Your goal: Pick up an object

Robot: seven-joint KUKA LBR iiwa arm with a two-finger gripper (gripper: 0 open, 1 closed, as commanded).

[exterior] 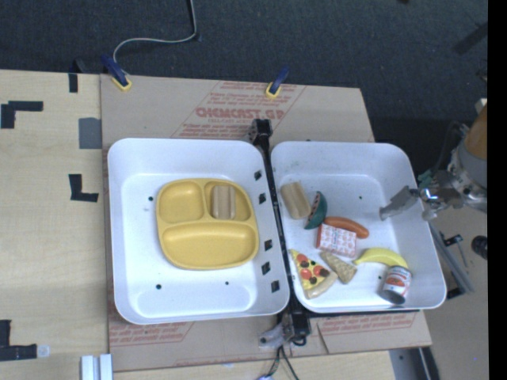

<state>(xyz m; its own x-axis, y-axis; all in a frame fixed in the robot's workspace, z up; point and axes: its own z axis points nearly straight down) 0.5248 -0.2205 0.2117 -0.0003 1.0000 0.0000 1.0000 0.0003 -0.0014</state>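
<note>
Bins: two shallow white bins side by side on the bench; left bin; right bin.
Left bin contents: one yellow divided tray at its middle; one tan piece in the tray's upper right compartment.
Right bin contents: seven toy foods; one bread roll near the left wall; one watermelon slice just beside it; one sausage; one pink wafer touching the sausage; one pizza slice in the lower left corner; one banana; one can in the lower right corner.
Arm: gripper over the right bin's right edge; cannot tell how its fingers stand; nothing seen in its grasp; well apart from the foods.
</note>
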